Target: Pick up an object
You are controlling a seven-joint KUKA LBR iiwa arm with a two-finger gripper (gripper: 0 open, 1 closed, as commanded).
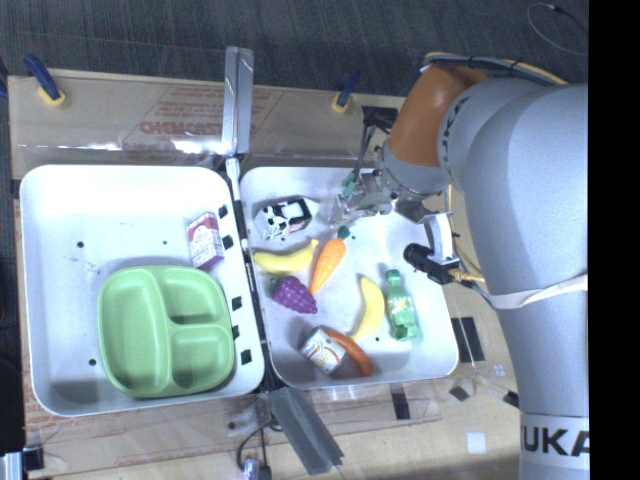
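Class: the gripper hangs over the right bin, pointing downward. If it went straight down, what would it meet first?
Probably the bare white floor of the right bin, since the gripper sits between the cow toy and the carrot. Depth is unclear; it might clip the carrot's green top.

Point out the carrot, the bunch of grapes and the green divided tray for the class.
carrot (327,264), camera view, middle of the orange body.
bunch of grapes (294,294), camera view, centre of the purple cluster.
green divided tray (112,320), camera view, its left rim.
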